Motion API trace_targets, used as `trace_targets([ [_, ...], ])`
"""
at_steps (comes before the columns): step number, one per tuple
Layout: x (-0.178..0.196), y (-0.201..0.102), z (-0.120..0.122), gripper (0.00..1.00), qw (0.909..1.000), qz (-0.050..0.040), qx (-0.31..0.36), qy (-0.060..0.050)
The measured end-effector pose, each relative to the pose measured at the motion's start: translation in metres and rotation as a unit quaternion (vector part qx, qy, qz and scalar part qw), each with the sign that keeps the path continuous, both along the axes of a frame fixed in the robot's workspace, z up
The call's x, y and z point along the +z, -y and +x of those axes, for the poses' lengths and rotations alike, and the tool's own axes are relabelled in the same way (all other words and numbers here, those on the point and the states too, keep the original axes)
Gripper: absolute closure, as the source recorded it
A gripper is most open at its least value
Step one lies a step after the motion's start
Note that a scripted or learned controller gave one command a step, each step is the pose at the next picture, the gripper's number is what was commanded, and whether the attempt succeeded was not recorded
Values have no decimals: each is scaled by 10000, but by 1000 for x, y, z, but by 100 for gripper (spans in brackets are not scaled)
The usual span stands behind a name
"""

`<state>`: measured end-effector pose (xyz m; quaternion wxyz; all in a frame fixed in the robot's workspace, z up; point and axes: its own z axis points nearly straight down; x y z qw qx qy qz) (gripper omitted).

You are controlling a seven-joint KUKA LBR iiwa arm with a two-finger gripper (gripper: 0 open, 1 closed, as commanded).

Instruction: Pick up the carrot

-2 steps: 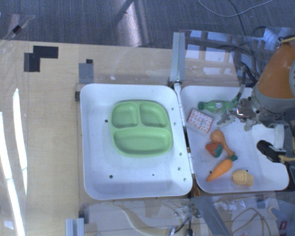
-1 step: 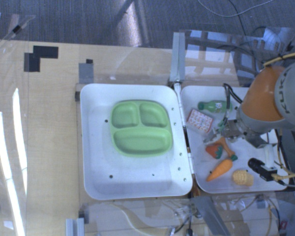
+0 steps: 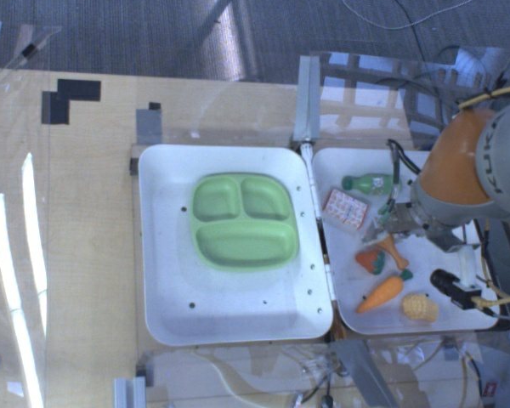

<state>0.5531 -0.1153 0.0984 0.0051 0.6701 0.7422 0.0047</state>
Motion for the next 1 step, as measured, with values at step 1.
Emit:
trace_targets([
  [1, 85, -82, 50, 100, 9936, -9, 1130, -55],
])
